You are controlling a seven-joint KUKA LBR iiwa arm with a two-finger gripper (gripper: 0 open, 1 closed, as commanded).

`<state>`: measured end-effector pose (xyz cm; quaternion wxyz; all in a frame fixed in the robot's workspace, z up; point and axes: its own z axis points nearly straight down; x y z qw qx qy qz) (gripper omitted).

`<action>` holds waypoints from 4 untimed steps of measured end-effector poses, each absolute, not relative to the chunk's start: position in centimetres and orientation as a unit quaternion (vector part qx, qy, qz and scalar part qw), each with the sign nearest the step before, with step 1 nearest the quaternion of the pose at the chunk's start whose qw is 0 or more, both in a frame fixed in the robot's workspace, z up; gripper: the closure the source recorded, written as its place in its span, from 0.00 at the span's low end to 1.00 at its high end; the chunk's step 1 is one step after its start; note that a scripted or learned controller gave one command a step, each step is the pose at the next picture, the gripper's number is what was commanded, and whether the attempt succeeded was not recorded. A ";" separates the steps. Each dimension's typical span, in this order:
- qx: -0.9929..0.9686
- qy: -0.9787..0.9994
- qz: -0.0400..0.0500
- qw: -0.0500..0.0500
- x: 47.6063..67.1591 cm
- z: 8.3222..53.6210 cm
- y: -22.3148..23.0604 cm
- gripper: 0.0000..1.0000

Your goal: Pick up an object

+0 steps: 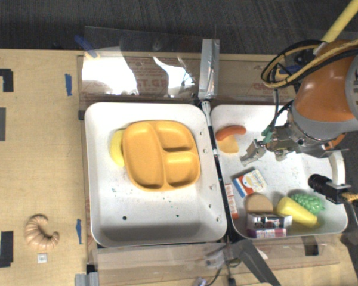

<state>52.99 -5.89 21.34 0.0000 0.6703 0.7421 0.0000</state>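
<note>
Camera view: gripper (264, 150) hangs over the upper-middle of the right bin (340, 219), fingers spread apart, nothing between them. Fingertips point left and slightly down in frame, toward bare bin floor. Can't tell its height above the floor from this angle.

Nearest item is the orange-and-tan piece (229, 138), just left of the fingertips, up against the wall between the bins. Awkward spot for a two-finger grab: the wall probably blocks one finger.

Below the gripper: small red-and-white carton (249, 182), lying flat and tilted. Further toward the near edge, a clump: brown round item (259, 204), yellow corn-like piece (296, 212) touching green bumpy thing (309, 202), and a dark flat packet (268, 222) at the bin's near wall. Crowded, so my guess is any pick there risks bumping neighbours. The carton stands more apart, likely the cleaner target.

Left bin (107, 219) holds a yellow divided tray (161, 154) with a yellow item (116, 146) tucked under its left side. Croissant-shaped toy (42, 231) sits out on the bench (36, 130), well away.

Arm (328, 94) comes in from the right, orange band above the wrist, wrist bent so the gripper reaches leftward at a slant. Cable loop (286, 64) rides above it.

No object picked yet.
</note>
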 end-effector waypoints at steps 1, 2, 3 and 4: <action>0.670 0.742 0.000 0.000 53.0 21.3 -5.9 0.00; 0.674 0.738 -0.001 -0.001 47.9 18.3 -7.2 0.00; 0.623 0.782 0.000 0.001 51.3 18.4 -4.8 0.00; 0.661 0.750 0.000 -0.001 47.9 18.4 -7.0 0.00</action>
